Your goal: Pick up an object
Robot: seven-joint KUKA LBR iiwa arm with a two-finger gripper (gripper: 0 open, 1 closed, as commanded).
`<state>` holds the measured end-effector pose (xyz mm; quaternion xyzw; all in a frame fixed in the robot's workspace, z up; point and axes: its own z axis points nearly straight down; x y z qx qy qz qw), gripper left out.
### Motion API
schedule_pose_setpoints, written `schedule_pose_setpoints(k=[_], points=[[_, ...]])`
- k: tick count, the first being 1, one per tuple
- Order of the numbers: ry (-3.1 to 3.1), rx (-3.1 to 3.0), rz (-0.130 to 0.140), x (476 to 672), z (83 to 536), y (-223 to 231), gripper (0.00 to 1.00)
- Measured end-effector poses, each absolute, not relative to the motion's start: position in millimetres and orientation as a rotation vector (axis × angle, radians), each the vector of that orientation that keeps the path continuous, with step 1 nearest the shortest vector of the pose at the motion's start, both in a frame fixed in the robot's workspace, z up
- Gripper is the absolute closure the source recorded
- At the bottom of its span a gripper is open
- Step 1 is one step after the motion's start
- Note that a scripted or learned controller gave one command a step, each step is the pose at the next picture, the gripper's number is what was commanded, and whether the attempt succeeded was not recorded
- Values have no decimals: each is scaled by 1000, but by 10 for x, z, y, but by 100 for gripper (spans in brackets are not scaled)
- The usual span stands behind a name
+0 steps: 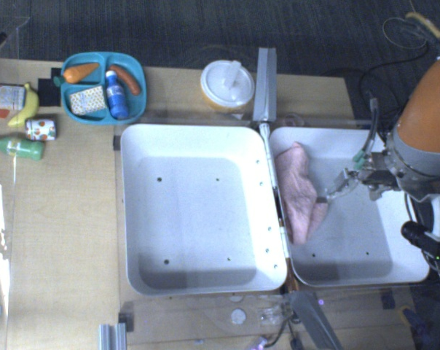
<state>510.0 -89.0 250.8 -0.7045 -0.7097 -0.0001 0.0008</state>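
Observation:
A crumpled pink cloth (296,188) lies along the left wall of the right bin (366,265), stretched from back to front. My gripper (328,194) reaches in from the right, low in the same bin. Its tip is at the cloth's right edge, about halfway along its length. Whether it touches or grips the fabric I cannot tell. The grey arm with its orange band (427,115) hangs over the bin's right side.
The left bin (198,195) lies beside the right one, with a thin divider between them. On the bench behind and to the left are a blue divided tray (136,86) of toy food, a white lidded cup (227,84), a banana (25,106), a small can (41,129) and a green bottle (16,146).

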Motion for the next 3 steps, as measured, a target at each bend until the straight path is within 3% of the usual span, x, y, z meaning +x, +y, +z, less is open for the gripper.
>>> schedule_pose_setpoints(k=[1, 2, 3], points=[[-2402, -2025, -2, 5322, 2258, -1043, 0], [-2303, -2141, -5, 5557, 1030, -960, 0], [-2335, -2123, -16, 6606, 917, -888, 0]])
